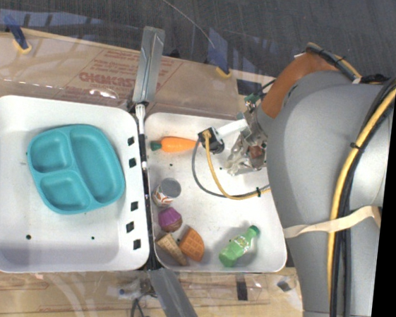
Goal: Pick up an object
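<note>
Carrot [177, 145] nr right bin [276, 220] top-left corner; my gripper [244, 156] hovering, approach step, finger state can't tell; next: descend.

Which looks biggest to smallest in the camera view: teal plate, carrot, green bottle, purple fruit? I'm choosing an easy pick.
1. teal plate, by far the largest
2. green bottle and carrot, too alike to rank
3. purple fruit, the smallest

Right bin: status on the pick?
Gripper low over right bin, nothing seen held. Carrot just left of it, untouched. Yellow cable loops between them.
</note>
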Controlling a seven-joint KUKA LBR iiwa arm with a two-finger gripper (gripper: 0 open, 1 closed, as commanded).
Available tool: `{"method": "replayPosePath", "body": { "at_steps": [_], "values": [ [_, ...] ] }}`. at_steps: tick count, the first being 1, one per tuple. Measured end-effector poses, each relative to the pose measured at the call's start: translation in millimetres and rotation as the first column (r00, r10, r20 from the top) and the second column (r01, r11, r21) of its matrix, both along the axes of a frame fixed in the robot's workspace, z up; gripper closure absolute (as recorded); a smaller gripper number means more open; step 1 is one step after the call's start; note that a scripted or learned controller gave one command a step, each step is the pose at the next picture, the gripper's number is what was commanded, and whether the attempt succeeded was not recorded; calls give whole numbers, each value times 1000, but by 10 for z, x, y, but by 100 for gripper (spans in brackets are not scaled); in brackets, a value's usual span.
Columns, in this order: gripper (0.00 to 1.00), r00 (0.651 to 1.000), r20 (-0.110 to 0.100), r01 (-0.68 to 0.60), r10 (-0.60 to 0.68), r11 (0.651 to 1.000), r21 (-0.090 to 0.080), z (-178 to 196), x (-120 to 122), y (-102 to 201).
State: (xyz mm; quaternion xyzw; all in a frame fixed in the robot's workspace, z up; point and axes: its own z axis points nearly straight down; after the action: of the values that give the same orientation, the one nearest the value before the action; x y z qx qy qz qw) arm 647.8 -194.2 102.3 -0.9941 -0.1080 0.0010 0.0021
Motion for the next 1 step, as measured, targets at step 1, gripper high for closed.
{"method": "replayPosePath", "body": {
  "at_steps": [1],
  "values": [
    [100, 1000, -1, -7, 7, 1000, 2, 96, 6, 24]
  ]
}}
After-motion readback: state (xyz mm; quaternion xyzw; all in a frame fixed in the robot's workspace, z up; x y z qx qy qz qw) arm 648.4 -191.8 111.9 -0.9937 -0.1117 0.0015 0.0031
